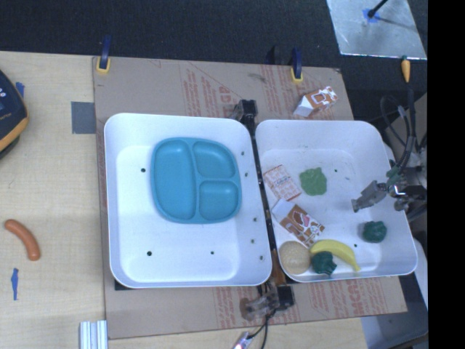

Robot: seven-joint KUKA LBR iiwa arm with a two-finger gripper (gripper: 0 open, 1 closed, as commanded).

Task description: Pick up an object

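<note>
My claw (368, 197) comes in from the right and hangs over the right part of the right bin (349, 131). I cannot tell if it is open or closed, and I see no object in it.

Just below my claw lies one dark green lump (375, 231) on the bin floor, apart from it. To the left of my claw, in the middle of the bin, lies one light green piece (314, 181). Near the left wall I count two small printed packets: one (281, 182) higher, one (301, 224) lower and tilted. Along the near wall I count one yellow banana (338, 252), one dark green vegetable (324, 264) that touches it, and one pale round disc (294, 257) just beside.

The left bin (182, 269) holds one blue plate (195, 179) with three compartments.

Outside the bins, one small carton (317, 101) lies on the cardboard (174, 86) behind the right bin, and one sausage (23, 238) lies on the bench (51, 289), far to the left.
</note>
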